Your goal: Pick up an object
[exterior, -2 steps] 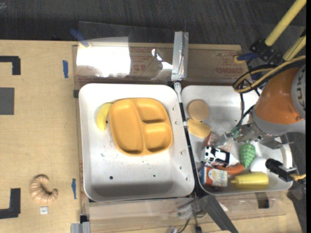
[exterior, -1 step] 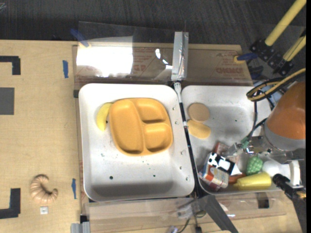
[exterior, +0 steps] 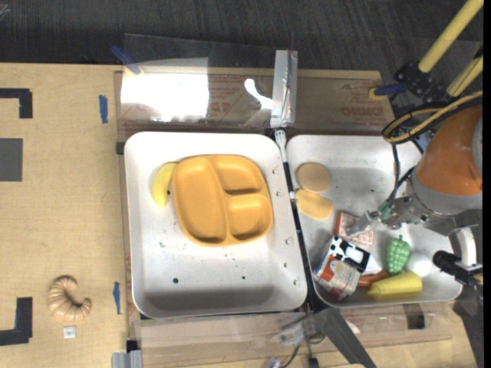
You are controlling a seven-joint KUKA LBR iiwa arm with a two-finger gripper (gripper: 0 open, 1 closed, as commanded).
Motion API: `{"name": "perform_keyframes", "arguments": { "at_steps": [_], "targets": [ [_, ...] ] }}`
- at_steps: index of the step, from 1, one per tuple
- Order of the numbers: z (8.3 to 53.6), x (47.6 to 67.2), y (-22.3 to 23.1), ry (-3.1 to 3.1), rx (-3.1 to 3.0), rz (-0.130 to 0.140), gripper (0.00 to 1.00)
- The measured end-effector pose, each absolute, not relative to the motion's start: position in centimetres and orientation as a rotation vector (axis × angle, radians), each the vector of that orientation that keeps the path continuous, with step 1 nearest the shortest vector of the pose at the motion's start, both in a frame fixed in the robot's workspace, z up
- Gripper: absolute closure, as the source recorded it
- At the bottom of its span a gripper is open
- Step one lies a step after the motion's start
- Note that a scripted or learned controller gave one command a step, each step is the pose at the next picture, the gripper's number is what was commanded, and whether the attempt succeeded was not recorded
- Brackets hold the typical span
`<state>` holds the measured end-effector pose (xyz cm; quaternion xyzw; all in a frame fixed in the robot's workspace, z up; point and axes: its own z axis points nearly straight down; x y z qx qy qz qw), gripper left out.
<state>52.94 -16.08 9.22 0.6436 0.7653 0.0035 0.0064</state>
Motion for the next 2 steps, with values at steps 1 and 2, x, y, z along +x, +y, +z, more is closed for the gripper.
{"name": "perform_keyframes", "arguments": {
  "at_steps": [1, 2],
  "targets": [
    [9.4, 58.0, -13.2, 2.781, 1.418, 0.007, 0.0],
    [20.2, 56.7, -12.8, 2.815, 1.362, 0.007, 0.0]
  ]
}}
